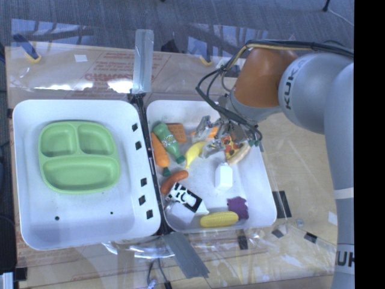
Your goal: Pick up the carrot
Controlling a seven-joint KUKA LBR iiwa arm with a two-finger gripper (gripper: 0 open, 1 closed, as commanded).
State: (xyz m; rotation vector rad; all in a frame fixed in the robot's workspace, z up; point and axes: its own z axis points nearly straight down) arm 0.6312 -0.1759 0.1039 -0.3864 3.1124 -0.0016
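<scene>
Not yet picked up — carrot (160, 150) lying at left edge of right bin (264, 188), beside green bottle (168, 139). Gripper (210, 134) low over bin's upper middle, apart from carrot; jaws perhaps open — cannot tell.

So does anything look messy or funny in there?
A bit messy. The toy food is jumbled together in the right bin: the carrot leans against its left wall beside a green bottle. The green plate sits bare in the left bin. Nothing looks broken or spilled.
</scene>
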